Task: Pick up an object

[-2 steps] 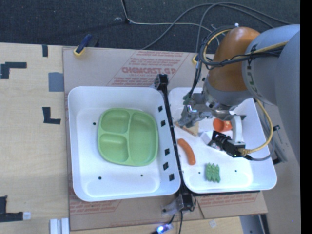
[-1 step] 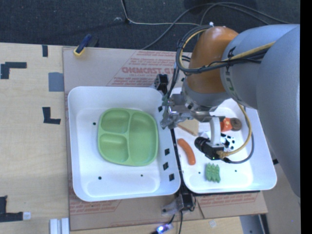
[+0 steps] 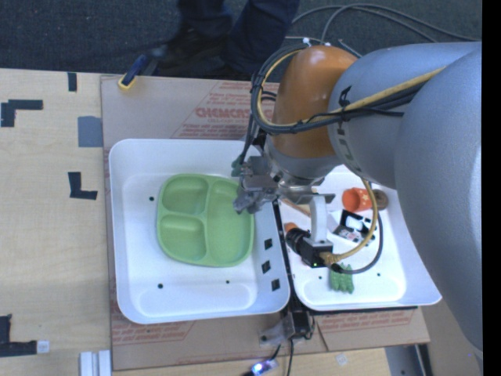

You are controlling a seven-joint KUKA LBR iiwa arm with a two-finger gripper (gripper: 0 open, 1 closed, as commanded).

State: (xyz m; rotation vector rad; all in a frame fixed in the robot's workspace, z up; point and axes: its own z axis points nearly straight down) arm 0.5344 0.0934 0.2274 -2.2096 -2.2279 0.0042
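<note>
The gripper (image 3: 249, 194), finger state impossible to tell, is being held over the right edge of the green divided plate (image 3: 200, 219) in the left bin (image 3: 129, 233), where a thin-rim grasp is probably risking slippage.

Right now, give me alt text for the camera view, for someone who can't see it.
A grey robot arm with an orange band reaches over two white bins, its gripper at the right edge of a green divided plate in the left bin. The right bin holds small items, including an orange one and a green one.
</note>
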